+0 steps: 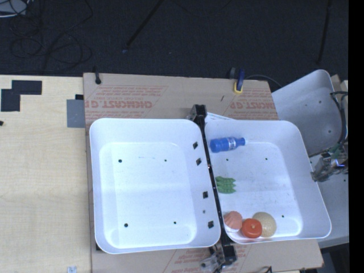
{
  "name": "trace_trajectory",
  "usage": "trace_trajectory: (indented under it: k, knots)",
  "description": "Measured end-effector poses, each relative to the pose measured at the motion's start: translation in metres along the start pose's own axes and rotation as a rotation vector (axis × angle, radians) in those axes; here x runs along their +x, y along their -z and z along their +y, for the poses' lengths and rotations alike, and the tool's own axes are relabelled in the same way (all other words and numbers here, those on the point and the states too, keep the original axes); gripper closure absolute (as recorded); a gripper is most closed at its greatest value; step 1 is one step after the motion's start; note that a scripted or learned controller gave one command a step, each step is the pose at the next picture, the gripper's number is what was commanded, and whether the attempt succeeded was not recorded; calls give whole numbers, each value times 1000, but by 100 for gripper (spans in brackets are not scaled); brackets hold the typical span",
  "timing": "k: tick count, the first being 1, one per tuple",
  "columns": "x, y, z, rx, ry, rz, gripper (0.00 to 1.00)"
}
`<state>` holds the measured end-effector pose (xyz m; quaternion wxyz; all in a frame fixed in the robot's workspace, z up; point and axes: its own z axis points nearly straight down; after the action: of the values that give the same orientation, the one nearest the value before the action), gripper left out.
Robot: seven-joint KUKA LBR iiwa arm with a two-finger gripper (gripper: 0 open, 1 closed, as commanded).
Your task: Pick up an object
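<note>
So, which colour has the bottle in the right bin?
Blue, with a white cap; the bottle shows clearly in the camera view.

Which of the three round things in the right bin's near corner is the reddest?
The small red-orange round object, lying between the pale pink round object and the beige round object.
</note>
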<state>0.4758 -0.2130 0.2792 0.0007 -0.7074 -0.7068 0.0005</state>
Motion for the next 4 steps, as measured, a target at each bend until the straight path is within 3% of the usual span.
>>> trace_trajectory:
  k: [2,3,4]
  knots:
    - [-1,54,0,-3,2,-1,100]
    - [21,-11,-1,5,3,3,100]
    - [-1,2,0,0,-1,-1,100]
